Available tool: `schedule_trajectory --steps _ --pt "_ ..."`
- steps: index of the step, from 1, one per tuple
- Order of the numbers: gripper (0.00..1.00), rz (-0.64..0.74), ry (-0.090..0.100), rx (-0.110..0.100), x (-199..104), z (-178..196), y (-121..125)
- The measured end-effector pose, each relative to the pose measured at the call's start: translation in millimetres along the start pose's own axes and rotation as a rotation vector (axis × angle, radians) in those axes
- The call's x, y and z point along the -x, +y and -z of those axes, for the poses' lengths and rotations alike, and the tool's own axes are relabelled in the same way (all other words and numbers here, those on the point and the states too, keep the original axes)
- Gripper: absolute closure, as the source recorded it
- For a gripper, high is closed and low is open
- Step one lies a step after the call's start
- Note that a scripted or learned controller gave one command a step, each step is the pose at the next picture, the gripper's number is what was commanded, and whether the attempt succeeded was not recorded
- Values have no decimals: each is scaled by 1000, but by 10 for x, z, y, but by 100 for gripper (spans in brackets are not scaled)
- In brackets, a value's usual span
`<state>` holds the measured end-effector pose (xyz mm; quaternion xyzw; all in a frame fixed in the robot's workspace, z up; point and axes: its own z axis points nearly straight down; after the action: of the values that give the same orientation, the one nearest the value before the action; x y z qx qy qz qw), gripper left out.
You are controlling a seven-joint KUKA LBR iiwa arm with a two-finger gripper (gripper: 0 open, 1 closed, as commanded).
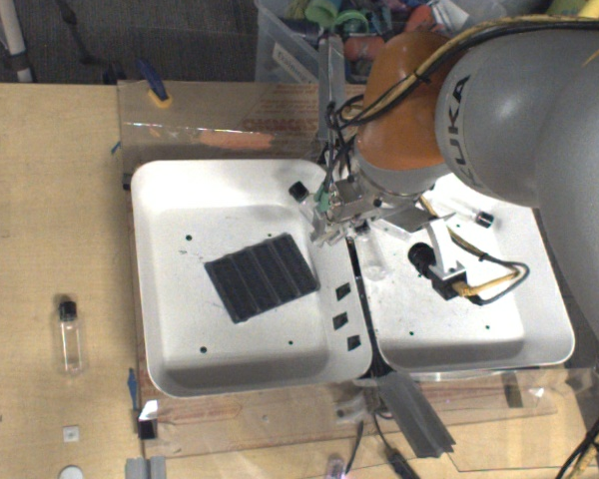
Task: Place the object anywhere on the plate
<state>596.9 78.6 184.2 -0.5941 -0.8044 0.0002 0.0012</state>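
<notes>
Leftward, the white bin (pixel 180 367) holds a ribbed black plate (pixel 261 275); tool (pixel 337 223) state unclear.

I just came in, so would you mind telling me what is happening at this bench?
A grey KUKA arm reaches in from the right, its gripper low over the seam between the two white bins. A dark ribbed plate lies flat in the left bin, with nothing on it yet. A small dark object sits near that bin's far edge, beside the gripper. Whether the gripper holds anything cannot be made out.
</notes>
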Motion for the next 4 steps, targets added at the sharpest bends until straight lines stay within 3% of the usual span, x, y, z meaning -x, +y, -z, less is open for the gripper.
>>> schedule_trajectory --steps 1,2,3,4 --pt "100 414 -2 6 -110 -219 654" --pt "100 246 0 0 -631 -98 452" --pt "100 98 -1 2 -594 -899 864" --pt "100 -191 -1 8 -986 -949 1046"
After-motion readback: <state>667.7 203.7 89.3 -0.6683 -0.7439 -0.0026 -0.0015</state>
